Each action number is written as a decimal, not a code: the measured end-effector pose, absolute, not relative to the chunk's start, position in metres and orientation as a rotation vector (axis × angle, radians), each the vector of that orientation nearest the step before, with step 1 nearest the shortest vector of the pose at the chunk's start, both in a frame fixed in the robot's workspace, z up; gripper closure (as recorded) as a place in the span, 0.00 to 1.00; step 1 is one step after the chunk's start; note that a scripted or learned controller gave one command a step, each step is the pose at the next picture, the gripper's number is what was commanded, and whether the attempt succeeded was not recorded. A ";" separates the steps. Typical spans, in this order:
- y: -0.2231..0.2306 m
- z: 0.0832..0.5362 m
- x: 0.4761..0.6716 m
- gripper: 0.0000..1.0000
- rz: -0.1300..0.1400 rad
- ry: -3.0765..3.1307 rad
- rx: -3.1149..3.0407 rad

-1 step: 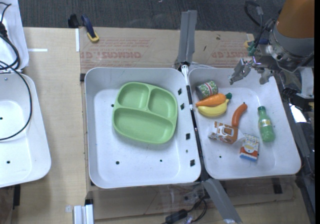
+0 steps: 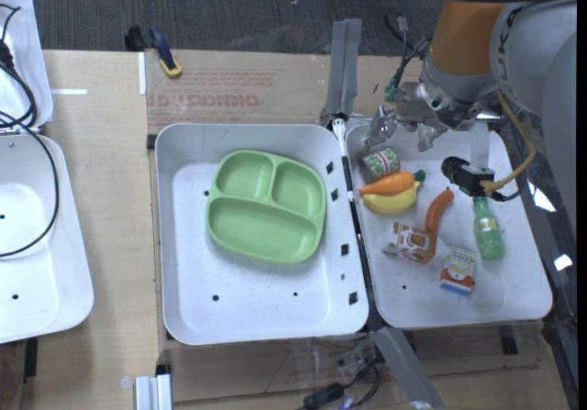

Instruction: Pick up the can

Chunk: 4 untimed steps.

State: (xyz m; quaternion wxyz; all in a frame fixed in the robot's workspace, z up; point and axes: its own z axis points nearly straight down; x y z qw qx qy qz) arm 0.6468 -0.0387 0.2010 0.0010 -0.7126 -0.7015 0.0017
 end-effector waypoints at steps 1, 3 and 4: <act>-0.040 0.210 0.647 1.00 0.006 -2.201 -2.240; -0.068 0.292 0.645 0.00 0.003 -2.349 -2.088; -0.042 0.190 0.658 0.00 0.006 -2.341 -2.091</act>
